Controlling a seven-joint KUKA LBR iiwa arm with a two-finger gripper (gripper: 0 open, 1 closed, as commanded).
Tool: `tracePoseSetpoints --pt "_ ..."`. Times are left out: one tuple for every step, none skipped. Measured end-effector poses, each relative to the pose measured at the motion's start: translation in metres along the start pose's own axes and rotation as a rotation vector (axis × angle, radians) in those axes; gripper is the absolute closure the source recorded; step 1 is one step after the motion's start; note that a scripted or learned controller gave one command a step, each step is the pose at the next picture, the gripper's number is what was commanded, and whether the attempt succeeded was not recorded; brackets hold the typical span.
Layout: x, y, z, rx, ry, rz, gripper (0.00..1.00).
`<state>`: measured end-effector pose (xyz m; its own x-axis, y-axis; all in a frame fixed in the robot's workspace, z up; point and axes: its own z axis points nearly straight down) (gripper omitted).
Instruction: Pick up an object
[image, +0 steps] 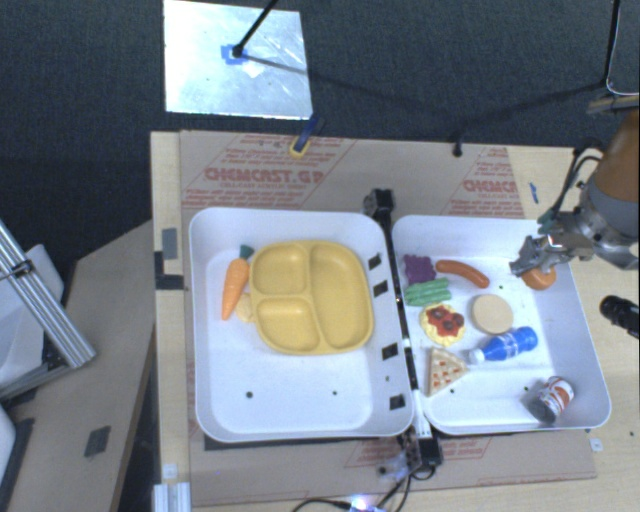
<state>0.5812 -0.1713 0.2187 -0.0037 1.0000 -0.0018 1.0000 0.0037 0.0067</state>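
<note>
**Arm over the right bin's far corner, an orange piece at its fingers**

The grey arm with the orange band reaches in from the right, and its fingers (541, 262) hang over the far right corner of the right shallow white bin (590, 385). A small round orange object (540, 278) lies directly beneath and against the fingers. Whether the fingers are apart, together, or clamped on that piece cannot be told from this slant, since the metal parts overlap it.

Left of the fingers, along the far side of the same bin, lie a red plastic sausage (462, 271), a purple bunch of toy grapes (419, 268) and a green bean pod piece (427, 292). Nearer the camera from the fingers sit a tan round bun (492, 313), a small round pizza with red topping (443, 323), a blue plastic bottle with a white cap (506, 346), a triangular pizza slice (446, 371) and a silver can with an orange label (550, 398), tipped on its side.

Well to the left of the fingers, the left shallow white bin (215, 400) holds a yellow three-compartment plate (305, 297) with an orange toy carrot (233, 286) just beside it. Both bins rest on a cardboard-covered tabletop (260, 170).
</note>
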Motion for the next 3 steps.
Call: tracePoseSetpoints --pt "0.042 -0.023 -0.005 0.006 0.003 -0.003 1.00" --pt "0.085 -0.033 -0.010 0.006 0.003 -0.005 1.00" --pt "0.142 -0.048 -0.016 0.006 0.005 -0.006 1.00"
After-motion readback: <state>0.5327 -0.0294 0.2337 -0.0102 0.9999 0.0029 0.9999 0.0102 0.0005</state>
